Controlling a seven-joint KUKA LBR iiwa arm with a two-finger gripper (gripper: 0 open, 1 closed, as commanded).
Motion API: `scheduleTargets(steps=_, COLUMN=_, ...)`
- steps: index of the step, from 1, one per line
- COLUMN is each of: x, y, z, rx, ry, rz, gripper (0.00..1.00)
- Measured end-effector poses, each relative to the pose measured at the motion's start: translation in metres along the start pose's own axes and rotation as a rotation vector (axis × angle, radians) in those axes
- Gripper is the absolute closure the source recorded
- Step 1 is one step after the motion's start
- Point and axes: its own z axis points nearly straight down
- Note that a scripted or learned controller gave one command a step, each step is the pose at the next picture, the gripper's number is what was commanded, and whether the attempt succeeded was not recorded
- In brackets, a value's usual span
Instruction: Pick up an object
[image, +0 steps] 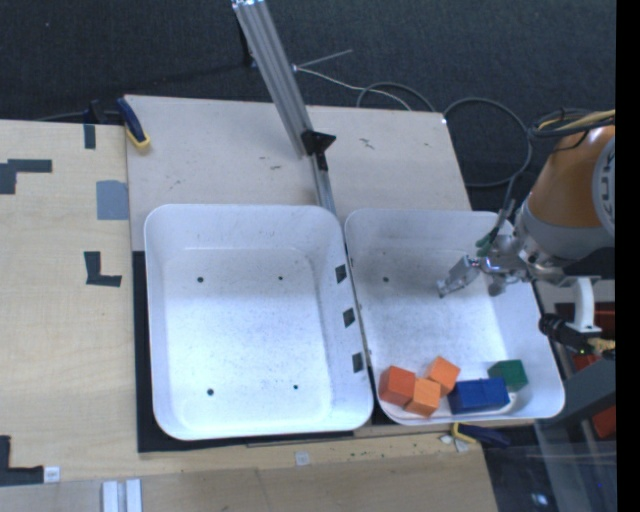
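Pale wooden bench (60, 330), dark carpet (120, 50)

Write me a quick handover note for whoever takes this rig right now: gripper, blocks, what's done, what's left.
Gripper: above the right bin, upper middle, nothing between its fingers; open or shut is unclear.
Blocks: all clustered along the right bin's near edge: three orange blocks, a blue block, a green block.
Done: no pick yet.
Left: move toward the cluster, descend, grasp one block, lift it.
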Motion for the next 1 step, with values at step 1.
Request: scheduleTargets(steps=1, x=0.0009, y=0.0039, z=-0.0033, rx=-0.009, ry=-0.001, rz=-0.003, gripper=0.00)
